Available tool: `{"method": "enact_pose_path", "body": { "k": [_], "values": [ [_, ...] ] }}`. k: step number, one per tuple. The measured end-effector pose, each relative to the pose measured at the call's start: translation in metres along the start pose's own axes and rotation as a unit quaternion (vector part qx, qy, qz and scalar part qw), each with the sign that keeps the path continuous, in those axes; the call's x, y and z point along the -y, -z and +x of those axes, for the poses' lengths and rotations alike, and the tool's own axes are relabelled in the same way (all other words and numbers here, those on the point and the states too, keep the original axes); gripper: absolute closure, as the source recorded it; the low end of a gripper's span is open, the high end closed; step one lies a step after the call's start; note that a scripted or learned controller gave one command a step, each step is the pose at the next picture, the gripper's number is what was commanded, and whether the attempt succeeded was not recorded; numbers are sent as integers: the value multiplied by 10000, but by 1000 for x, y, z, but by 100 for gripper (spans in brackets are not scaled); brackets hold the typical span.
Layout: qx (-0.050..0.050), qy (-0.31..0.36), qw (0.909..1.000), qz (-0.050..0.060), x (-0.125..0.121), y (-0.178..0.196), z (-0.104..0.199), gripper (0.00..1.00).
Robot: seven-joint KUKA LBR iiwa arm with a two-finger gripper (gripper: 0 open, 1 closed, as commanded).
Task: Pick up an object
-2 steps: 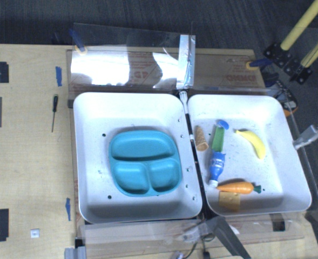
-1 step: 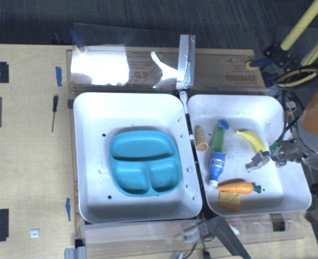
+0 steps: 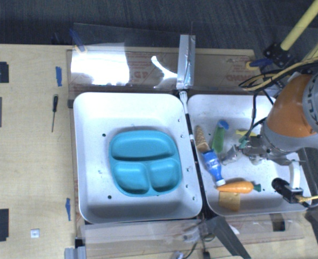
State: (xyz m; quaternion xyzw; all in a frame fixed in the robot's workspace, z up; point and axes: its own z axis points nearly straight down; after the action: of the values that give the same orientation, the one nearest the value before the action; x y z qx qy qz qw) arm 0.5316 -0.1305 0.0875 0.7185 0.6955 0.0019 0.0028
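You have two white bins: the left bin (image 3: 88, 161) holds one blue divided tray (image 3: 145, 161), the right bin (image 3: 212, 106) one cork (image 3: 202, 138), one green bottle (image 3: 219, 136), one blue tube (image 3: 213, 168), one carrot (image 3: 238, 187) and one tan block (image 3: 229, 199). The gripper (image 3: 238, 150) hangs low just beside the green bottle; you can't tell its state from here.

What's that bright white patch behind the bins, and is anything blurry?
Camera view: the patch is glare on a clear plastic sheet behind the left bin; the blue tray looks sharp, while the arm's orange band and the gripper look soft.
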Motion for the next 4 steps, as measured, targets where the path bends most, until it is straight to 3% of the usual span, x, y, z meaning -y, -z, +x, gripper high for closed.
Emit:
{"method": "enact_pose_path", "body": {
  "k": [1,2,3,4],
  "values": [
    [-8,136,9999,2,-76,-1,33,0],
    [-9,586,9983,22,53,1,31,0],
    [2,809,9967,-12,-16,0,30,0],
    [-17,391,9992,-14,-22,101,93,0]
  ]
}}
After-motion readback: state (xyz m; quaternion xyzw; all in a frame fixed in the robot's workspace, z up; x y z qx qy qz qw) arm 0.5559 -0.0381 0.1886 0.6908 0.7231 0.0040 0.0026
